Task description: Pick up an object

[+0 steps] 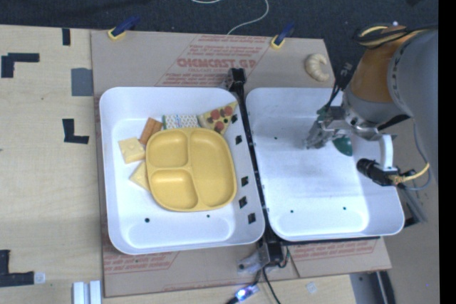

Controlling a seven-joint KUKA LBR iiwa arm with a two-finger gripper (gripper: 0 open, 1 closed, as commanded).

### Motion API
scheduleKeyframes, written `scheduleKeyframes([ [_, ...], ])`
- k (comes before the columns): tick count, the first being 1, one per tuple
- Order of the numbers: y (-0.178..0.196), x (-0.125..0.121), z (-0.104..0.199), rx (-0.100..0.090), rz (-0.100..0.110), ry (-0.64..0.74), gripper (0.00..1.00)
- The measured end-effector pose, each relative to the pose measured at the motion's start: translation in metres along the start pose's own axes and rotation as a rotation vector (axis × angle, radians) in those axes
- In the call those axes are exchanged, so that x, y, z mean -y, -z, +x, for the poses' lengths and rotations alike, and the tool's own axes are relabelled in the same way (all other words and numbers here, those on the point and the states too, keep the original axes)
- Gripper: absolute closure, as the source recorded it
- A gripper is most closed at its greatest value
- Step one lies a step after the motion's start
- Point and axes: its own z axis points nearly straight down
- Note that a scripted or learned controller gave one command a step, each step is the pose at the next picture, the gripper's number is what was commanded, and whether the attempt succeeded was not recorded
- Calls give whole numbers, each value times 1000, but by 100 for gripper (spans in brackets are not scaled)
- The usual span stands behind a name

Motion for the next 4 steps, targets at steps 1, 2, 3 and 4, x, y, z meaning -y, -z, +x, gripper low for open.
scheduleKeyframes([
  [1, 57, -9, -4, -1, -2, -2, 100],
  [2, 114, -8, 6, -2, -2, -1, 100],
  [3, 130, -8, 6, -2, 0, -1, 100],
  [4, 119, -2, 60, -3, 4, 2, 100],
])
